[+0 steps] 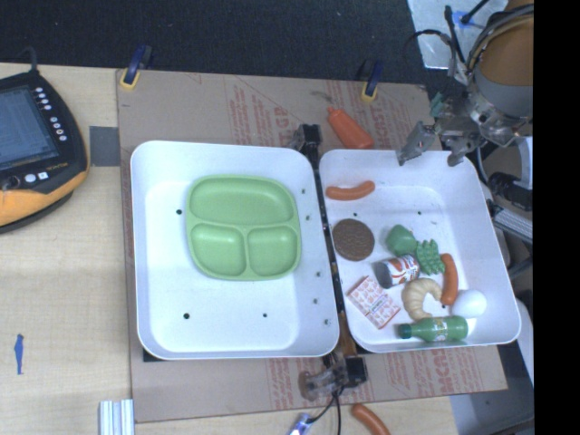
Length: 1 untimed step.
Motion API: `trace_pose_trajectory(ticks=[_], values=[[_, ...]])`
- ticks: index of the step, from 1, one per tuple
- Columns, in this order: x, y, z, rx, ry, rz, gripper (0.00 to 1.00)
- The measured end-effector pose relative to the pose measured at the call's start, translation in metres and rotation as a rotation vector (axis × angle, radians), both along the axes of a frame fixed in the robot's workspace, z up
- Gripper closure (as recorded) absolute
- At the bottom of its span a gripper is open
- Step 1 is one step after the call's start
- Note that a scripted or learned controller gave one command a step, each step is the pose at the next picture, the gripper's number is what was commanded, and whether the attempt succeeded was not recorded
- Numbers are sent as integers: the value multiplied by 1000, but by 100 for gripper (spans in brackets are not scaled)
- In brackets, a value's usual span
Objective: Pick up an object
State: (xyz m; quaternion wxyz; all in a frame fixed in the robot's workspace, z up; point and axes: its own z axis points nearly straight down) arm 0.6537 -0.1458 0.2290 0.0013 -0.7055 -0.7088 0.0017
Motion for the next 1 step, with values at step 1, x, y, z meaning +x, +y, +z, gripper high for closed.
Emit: trace_pose_trajectory(ticks=[1], values=[[1,-67,-121,-1,4,-1,0]])
